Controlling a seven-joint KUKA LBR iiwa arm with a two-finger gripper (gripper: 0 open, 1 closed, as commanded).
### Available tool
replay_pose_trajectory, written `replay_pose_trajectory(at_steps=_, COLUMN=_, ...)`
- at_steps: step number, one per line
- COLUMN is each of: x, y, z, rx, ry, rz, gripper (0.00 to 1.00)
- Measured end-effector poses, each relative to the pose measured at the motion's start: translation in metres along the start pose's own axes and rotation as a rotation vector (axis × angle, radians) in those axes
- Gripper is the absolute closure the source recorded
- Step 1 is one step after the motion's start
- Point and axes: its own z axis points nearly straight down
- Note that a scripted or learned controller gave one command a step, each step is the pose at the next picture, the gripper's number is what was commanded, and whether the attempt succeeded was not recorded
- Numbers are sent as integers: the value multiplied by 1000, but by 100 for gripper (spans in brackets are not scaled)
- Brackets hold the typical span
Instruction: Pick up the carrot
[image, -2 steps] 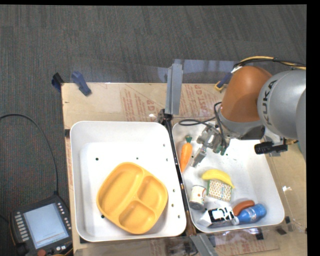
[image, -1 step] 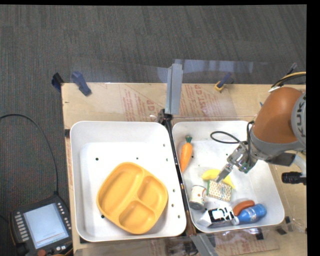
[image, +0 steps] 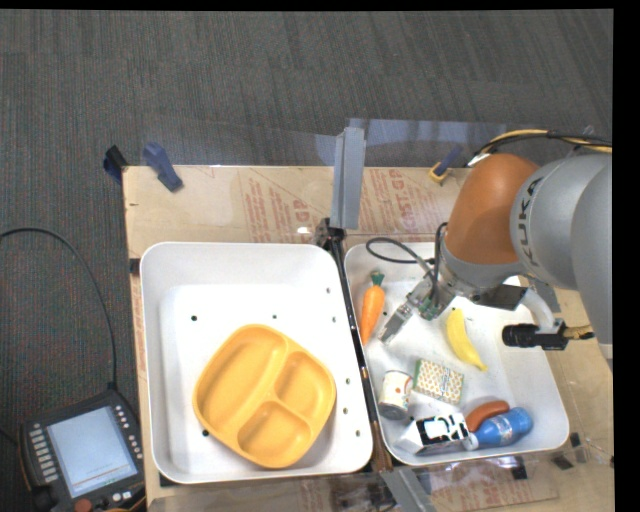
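Right now both white bins sit side by side on the bench. Over in the left bin (image: 160, 300) lies a yellow divided plate (image: 264, 395) with three compartments, tilted a little across the bin floor and taking up most of its near half.

Across the divider, the right bin (image: 556, 400) is busier. The carrot (image: 371, 306) lies against the bin's left wall near the far end, orange body pointing toward the near side and green top toward the far side. A banana (image: 462, 338) lies further right, about mid-bin. Nearer the front are a small patterned packet (image: 439, 381), a little white cup (image: 395, 393) on its side by the left wall, a black-and-white object (image: 441, 431), a blue bottle (image: 503, 429) and a reddish-brown sausage-shaped item (image: 487, 411) just beside it.

From the right the grey arm with its orange band reaches in, and the gripper (image: 392, 326) hangs low inside the right bin, slanted down toward the left. Its tip sits just beside the carrot's right flank, near but seemingly apart from it. From up here the fingers look drawn close together, with nothing caught between them; the carrot rests on the bin floor.
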Motion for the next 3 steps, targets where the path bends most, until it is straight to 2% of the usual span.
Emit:
replay_pose_trajectory(at_steps=1, x=-20, y=15, z=0, rx=1, ry=-1, rz=290, gripper=0)
replay_pose_trajectory(at_steps=2, x=-19, y=16, z=-10, rx=1, ry=-1, rz=284, gripper=100)
replay_pose_trajectory(at_steps=3, x=-19, y=16, z=-10, rx=1, ry=0, rz=283, gripper=0)
